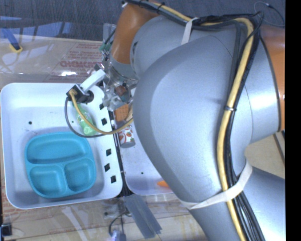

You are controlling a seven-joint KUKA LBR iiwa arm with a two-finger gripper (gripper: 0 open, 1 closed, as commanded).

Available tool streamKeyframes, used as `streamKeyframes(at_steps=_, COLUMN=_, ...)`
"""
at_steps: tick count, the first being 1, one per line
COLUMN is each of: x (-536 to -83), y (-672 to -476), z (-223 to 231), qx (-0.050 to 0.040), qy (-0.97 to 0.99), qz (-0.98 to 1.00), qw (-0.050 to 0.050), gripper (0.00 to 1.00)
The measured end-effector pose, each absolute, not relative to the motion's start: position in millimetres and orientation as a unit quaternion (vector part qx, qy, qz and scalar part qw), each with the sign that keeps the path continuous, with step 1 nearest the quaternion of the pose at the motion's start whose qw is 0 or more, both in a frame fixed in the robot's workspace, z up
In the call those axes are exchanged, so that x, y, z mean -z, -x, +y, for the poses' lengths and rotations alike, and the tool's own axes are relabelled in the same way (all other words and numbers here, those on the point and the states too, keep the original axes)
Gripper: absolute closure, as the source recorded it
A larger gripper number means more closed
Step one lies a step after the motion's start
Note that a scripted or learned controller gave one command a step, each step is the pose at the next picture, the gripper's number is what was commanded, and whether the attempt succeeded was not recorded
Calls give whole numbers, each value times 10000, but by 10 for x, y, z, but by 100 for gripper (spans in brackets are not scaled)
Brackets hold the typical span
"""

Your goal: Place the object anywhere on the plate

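Note:
A light blue plate (60, 169) with three compartments lies in the front half of the left bin (12, 134). Just behind it a small pale green object (85, 123) rests on the bin floor, ringed by a yellow cable loop. My gripper (112, 98) hangs over the divider between the two bins, behind and to the right of the plate. A brown object (121, 113) sits right under the wrist, and I cannot make out whether it is held. A small can-like item (126, 137) lies below it in the right bin.
The grey arm (200, 109) covers most of the right bin (140, 185). An orange scrap (162, 184) peeks out under it. Clear plastic sheeting (50, 54) lies behind the left bin. A grey bracket (140, 215) sits at the front edge.

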State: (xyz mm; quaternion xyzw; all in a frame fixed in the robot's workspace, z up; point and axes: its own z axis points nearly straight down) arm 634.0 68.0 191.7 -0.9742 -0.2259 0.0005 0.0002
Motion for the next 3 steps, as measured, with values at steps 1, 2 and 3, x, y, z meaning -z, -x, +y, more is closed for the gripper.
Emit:
streamKeyframes(at_steps=1, x=-2337, y=-5998, z=1177, qx=-27, qy=9224, qz=-3862, qw=20, gripper=100)
streamKeyframes(at_steps=2, x=-2337, y=-5997, z=1176, qx=-29, qy=9223, qz=-3864, qw=19, gripper=0)
streamKeyframes(at_steps=3, x=-2428, y=-5995, z=1192, qx=-45, qy=9208, qz=-3899, qw=27, gripper=100)
